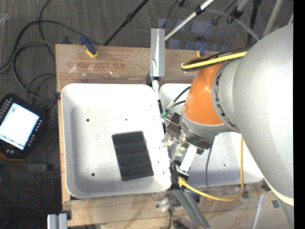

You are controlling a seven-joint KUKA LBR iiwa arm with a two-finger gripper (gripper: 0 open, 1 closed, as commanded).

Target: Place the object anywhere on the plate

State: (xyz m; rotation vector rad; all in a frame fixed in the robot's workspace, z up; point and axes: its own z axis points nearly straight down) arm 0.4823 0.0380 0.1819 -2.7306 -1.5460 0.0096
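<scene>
Smooth white bin [86, 104], ribbed black plate [132, 155]

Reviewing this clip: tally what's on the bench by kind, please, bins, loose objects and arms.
White bins: 2, the left bin and the right bin
Dark ridged block lying in the left bin: 1
Robot arm, over the right bin: 1
Total: 4

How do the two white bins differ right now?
The left bin lies fully in sight, while the arm covers much of the right bin. The left bin holds a dark ribbed plate; the end effector hangs at the right bin's near-left corner. Both are shallow and white.
</scene>
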